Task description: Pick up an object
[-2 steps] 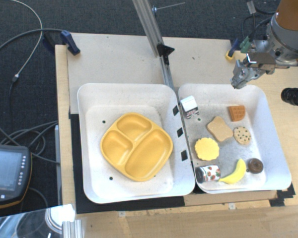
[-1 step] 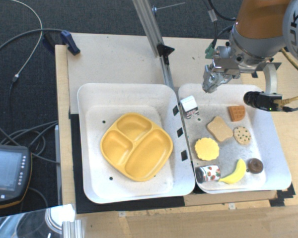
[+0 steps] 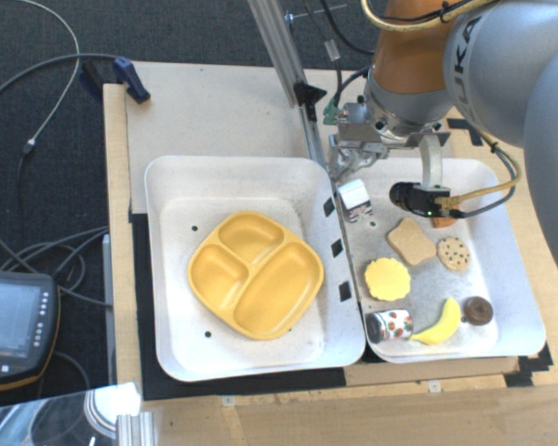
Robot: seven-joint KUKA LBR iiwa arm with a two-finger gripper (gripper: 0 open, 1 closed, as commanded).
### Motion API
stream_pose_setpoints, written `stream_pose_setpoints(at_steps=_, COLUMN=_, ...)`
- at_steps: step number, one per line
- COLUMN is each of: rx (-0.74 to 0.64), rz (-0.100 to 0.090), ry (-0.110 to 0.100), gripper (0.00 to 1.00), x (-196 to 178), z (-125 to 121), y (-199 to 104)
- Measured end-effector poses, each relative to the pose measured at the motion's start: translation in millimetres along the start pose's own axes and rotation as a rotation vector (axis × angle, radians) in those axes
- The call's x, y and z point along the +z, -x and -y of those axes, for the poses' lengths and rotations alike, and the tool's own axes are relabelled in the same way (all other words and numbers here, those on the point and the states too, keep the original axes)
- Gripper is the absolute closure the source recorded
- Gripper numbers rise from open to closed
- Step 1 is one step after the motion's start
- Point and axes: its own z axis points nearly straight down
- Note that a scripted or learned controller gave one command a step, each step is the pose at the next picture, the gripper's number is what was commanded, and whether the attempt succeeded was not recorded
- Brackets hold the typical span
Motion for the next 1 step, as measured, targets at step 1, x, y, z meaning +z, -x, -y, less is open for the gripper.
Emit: stream_pose_setpoints(at_steps=1, rx=-0.002, rz=-0.002, ry=0.020, gripper=1.00, x=-91.3, z=24.2, y=-50.8)
